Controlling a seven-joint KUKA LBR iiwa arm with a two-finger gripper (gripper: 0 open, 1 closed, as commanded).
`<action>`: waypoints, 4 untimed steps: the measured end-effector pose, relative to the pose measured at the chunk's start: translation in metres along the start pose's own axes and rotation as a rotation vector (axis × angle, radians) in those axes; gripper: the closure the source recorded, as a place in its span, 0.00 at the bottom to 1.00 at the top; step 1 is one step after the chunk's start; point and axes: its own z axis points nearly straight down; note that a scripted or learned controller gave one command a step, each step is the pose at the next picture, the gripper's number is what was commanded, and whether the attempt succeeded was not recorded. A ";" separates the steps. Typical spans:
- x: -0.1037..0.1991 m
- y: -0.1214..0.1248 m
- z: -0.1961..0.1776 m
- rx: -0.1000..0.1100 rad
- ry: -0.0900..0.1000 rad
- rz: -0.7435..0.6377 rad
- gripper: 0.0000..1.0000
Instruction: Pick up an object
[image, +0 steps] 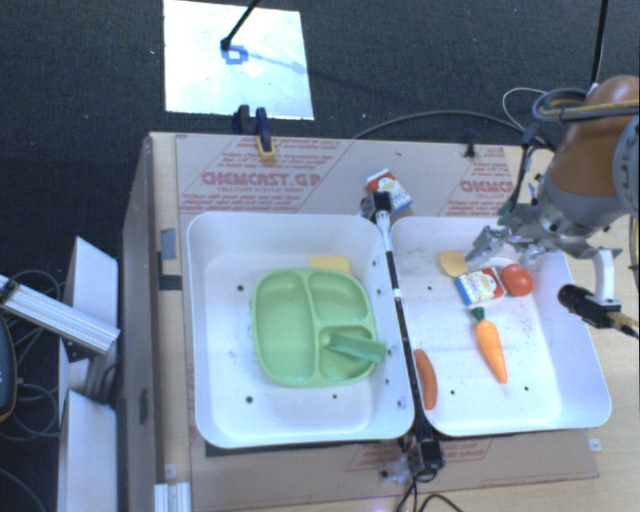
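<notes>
**Gripper over the right bin's far end, nothing visibly in its grasp**

From my remote seat I take the green divided plate (312, 325) as my reference; it sits in the middle of the left bin (225, 400). A green utensil-like piece (352, 347) lies in the plate's compartment nearest the divider, and a yellow block (330, 264) lies just beyond the plate's far rim.

The right bin (560, 400) is on the far side of the divider from the plate. There the gripper (500, 245) hangs above the bin's far end, well to the right of the plate and further back than it. I can see grey fingers (487, 243) splayed downward, but I cannot tell whether they are parted or closed, and I see no object between them.

Just below the gripper, to the plate's right, lie a small white-and-blue carton (477, 287) and a red tomato-like ball (517, 279) beside it, apparently touching. A yellow chip-like piece (453, 264) sits on the plate side of the carton. An orange carrot (490, 347) lies nearer me than the carton, roughly level with the plate's middle. A red-orange sausage-shaped piece (426, 378) rests against the divider, closest to the plate's near right corner.

Beyond the plate, at the bins' far edge, another small carton (388, 190) stands on the bench (260, 180).
</notes>
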 end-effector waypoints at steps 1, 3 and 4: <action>-0.012 0.040 0.104 0.002 0.000 -0.001 0.00; 0.002 0.058 0.091 -0.004 -0.002 -0.004 1.00; 0.018 0.058 -0.018 -0.006 -0.001 -0.002 1.00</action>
